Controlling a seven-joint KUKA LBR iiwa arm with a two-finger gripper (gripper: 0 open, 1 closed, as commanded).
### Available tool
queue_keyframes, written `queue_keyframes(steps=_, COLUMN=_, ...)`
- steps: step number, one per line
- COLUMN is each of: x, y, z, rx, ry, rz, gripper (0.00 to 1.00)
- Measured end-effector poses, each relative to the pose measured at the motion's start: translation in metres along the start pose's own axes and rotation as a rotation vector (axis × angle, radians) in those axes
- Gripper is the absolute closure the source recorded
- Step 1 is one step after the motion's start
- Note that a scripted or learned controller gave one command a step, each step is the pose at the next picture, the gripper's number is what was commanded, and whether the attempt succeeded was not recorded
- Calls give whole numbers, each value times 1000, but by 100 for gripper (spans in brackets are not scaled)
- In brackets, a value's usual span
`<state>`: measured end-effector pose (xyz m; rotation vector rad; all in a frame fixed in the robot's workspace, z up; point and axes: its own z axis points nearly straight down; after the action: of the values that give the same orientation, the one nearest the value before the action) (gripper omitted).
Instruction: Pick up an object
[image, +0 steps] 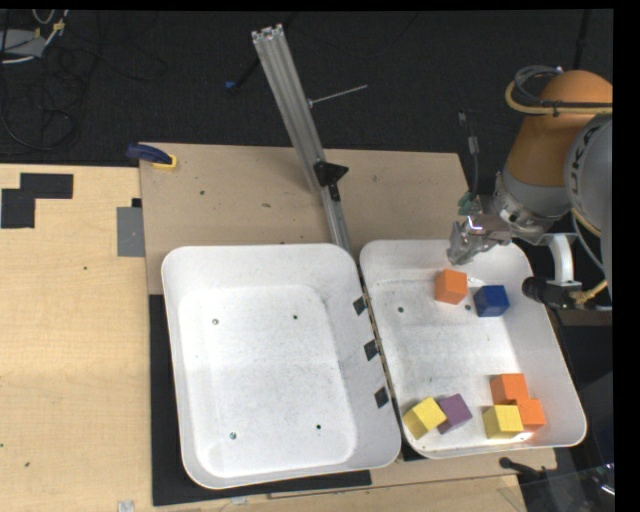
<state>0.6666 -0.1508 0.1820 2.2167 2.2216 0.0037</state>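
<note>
Hand (466, 240) poised above orange block (451, 286)

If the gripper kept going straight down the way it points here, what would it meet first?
Most likely the orange block, which lies just below the gripper in the right bin. Depth is unclear from this slanted view, so it might instead land on the bin floor beside the block.
</note>
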Motion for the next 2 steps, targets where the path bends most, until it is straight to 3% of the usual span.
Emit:
queue_keyframes(steps=1, x=-2, y=1, z=-35, rx=1, ry=0, rz=-2, gripper=100)
queue_keyframes(steps=2, x=53, y=2, z=-32, rx=7, ry=3, rz=-2, gripper=100)
